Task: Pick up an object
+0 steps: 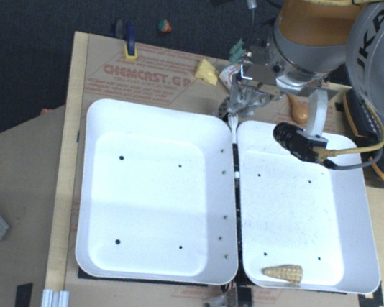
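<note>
- Lying near the front edge of the right bin (357, 213), we see a small tan cone-shaped thing (283, 273), with its point to the left.
- We see the left bin (94, 169) touching the right bin side by side.
- Our gripper (238, 106) hangs at the back, over the place where both bins meet, well apart from the cone.
- We cannot tell how the gripper stands.
- Behind the bins we see a yellow piece (207, 72) on the brown board (146, 76).

The left bin (109, 128) lies open; the arm (311, 30) overhangs the right bin's (353, 234) far edge, a cone (283, 273) near its front wall.
</note>
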Action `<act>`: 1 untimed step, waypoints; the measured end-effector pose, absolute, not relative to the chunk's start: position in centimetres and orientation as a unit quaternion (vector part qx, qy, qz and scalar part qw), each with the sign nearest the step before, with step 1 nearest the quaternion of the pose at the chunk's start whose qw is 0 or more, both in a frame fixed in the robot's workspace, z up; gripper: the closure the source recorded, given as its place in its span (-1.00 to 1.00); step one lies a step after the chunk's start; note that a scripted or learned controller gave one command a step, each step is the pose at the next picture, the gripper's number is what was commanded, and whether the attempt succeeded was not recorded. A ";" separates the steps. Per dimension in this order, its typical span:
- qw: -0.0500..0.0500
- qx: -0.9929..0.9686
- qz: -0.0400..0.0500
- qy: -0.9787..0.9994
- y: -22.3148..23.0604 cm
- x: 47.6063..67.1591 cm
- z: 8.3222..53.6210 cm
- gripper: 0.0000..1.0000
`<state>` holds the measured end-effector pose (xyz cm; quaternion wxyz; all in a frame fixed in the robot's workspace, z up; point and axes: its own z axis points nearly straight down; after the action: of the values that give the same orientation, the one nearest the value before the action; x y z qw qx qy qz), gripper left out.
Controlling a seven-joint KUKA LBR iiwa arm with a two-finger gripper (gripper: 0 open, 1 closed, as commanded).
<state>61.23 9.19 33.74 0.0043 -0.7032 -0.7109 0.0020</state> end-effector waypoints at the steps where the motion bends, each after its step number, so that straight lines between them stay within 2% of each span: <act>1: 0.003 -0.706 0.003 -0.709 13.5 65.6 26.8 1.00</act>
<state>65.56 13.47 26.79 0.0028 -0.7056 -0.7086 0.0028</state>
